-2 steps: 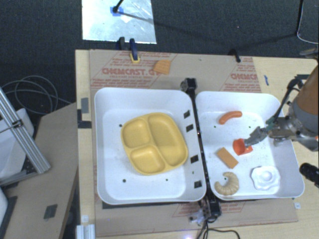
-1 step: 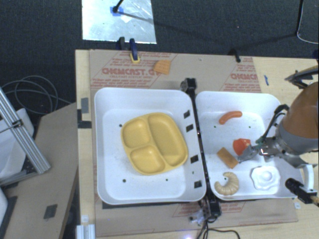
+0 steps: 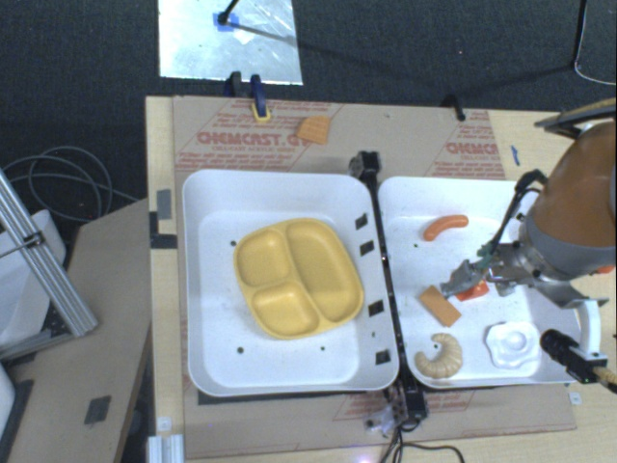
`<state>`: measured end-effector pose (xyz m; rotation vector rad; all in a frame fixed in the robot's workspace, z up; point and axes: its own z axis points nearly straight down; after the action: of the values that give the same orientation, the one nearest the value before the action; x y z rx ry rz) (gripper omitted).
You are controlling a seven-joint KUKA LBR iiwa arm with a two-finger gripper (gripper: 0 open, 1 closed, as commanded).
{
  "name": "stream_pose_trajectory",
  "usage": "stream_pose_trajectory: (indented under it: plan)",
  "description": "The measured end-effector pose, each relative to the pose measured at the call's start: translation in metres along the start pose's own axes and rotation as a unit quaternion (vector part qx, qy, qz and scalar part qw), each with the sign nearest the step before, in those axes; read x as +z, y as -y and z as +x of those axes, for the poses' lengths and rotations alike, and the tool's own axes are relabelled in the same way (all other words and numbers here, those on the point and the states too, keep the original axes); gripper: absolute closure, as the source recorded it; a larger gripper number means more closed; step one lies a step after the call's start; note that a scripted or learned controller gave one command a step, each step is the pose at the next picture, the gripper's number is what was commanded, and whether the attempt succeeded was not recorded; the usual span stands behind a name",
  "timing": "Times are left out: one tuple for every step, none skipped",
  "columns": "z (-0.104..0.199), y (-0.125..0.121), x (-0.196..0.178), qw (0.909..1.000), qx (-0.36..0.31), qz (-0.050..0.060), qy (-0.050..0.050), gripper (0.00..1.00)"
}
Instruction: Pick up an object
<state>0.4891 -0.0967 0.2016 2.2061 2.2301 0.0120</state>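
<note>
The grey arm with its orange band (image 3: 576,222), reaching in from the right, stands highest over the bench and so closest to the lens. Below it lie the two shallow white bins: the left bin (image 3: 207,287) holds a yellow three-compartment plastic tray (image 3: 297,276), and the right bin (image 3: 405,210) holds the small pieces.

In that right bin sit a white lumpy toy piece (image 3: 510,343) near the front right corner, a tan curled croissant-shaped toy (image 3: 440,353) at the front, an orange sausage-shaped toy (image 3: 444,226) toward the back, a small tan-orange wedge-shaped block (image 3: 440,306) in the middle, and a small red piece (image 3: 472,292) just under the wrist.

The two-finger gripper (image 3: 462,281) points leftward, low over the middle of the right bin. Whether its fingers are apart or together I cannot tell; they are dark and blurred against the red piece.

The likeliest target is the wedge-shaped block or the red piece. The red piece lies right at the fingertips, seemingly touching or just beneath them. The block lies just beside the tips, to the front and left, its long axis running diagonally from back-left to front-right. A short drop would seem to reach either.
</note>
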Motion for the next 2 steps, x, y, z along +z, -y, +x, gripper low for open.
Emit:
stream_pose_trajectory:
  plan:
    - [0.002, -0.001, -0.112, 1.0, 0.002, -0.003, 0.002, 0.0]
    - [-0.034, 0.005, -0.002, 0.9999, 0.007, 0.008, 0.001, 0.0]
